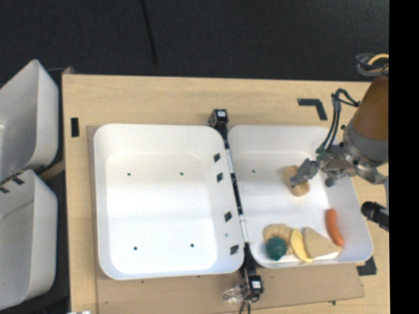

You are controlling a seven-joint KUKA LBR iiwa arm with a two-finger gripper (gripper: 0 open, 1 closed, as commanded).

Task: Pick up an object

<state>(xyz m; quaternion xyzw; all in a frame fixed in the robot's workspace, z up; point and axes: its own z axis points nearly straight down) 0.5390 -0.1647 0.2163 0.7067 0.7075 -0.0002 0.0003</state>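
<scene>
Camera view: the gripper (319, 173) is seen over the right bin (262, 142) with its fingers spread wide, nothing between them. A tan lump (296, 180) lies by the left finger. A carrot (334, 227), banana (298, 245), wedge (319, 244) and green ball (276, 247) are gathered along the near edge.

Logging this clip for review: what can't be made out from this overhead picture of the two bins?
- End effector: too small and blurred to tell whether its fingers are open or shut.
- Tan object under it: partly covered by a finger, so contact or grasp is unclear.
- Arm: cut off by the right edge.
- Items piled in the right bin's near corner: green ball, yellow piece and wedge overlap, identity unclear.
</scene>
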